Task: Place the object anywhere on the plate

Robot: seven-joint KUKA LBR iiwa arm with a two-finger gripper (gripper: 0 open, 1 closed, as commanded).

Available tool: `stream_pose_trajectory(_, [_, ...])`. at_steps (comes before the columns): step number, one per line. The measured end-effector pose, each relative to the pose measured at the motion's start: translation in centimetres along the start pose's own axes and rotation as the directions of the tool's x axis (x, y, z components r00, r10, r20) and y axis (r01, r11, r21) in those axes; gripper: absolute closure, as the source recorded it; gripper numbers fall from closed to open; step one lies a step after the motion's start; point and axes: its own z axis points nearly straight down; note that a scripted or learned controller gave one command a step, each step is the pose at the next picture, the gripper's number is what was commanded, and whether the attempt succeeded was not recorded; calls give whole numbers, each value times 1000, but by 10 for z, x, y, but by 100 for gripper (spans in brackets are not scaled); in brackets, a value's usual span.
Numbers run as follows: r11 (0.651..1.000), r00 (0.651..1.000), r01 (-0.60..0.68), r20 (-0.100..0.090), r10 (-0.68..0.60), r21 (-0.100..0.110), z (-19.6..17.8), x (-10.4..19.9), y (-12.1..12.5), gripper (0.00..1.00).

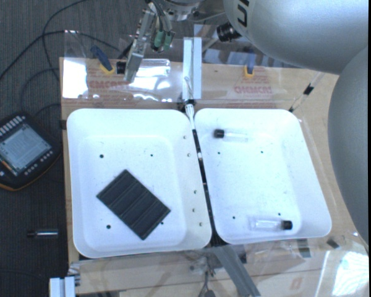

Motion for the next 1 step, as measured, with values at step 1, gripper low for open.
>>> stream_pose_trajectory(1, [1000,1000,-1,4,1,-1,-9,-1,1,100])
